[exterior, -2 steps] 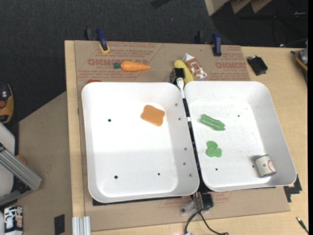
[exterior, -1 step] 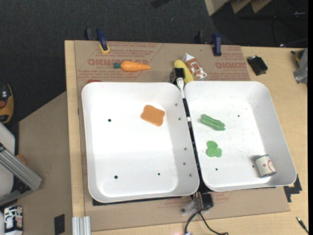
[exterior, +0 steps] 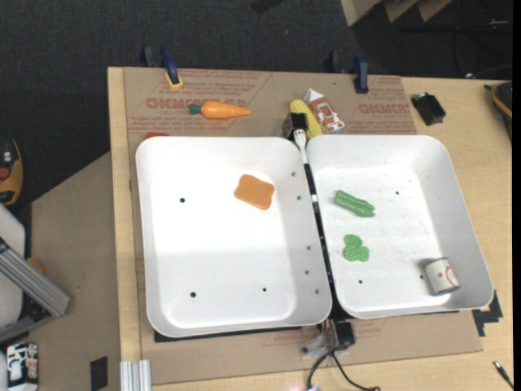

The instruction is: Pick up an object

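Sitting flat in the left bin [exterior: 163, 218], the orange toast-like slab [exterior: 255, 191] is looking light, stiff and thin, likely calling for a pinch across its edges, while I cannot tell the claw's state.

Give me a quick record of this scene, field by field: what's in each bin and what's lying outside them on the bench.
left bin: orange bread-like slice
right bin: green pod-shaped piece; green leafy piece; small white can on its side
outside, behind the bins: toy carrot; yellow banana-like toy; small orange-and-white packet
clamps at back edge: two blue clamps
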You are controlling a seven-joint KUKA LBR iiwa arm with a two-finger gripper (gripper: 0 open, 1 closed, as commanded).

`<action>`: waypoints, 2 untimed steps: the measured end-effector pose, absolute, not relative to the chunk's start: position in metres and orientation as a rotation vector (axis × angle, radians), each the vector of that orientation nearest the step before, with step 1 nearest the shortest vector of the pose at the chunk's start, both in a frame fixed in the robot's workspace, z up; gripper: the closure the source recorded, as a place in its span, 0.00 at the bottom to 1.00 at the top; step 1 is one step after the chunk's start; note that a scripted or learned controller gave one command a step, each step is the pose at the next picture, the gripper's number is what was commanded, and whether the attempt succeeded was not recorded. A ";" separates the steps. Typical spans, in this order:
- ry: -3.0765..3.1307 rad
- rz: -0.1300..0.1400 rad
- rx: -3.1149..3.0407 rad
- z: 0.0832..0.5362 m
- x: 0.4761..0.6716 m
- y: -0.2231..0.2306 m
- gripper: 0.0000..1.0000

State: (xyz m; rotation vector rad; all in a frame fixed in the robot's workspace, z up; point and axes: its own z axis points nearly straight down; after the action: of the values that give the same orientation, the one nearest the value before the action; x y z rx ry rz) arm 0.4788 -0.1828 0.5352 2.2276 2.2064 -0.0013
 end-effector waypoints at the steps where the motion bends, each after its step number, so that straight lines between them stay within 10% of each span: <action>1: 2.218 0.001 2.218 0.535 0.480 -0.177 0.00; 2: 2.231 -0.006 2.223 0.399 0.506 -0.129 0.00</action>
State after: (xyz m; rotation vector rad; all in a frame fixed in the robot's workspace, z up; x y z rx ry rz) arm 0.5064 -0.1289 0.3988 2.2228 2.2315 -0.0061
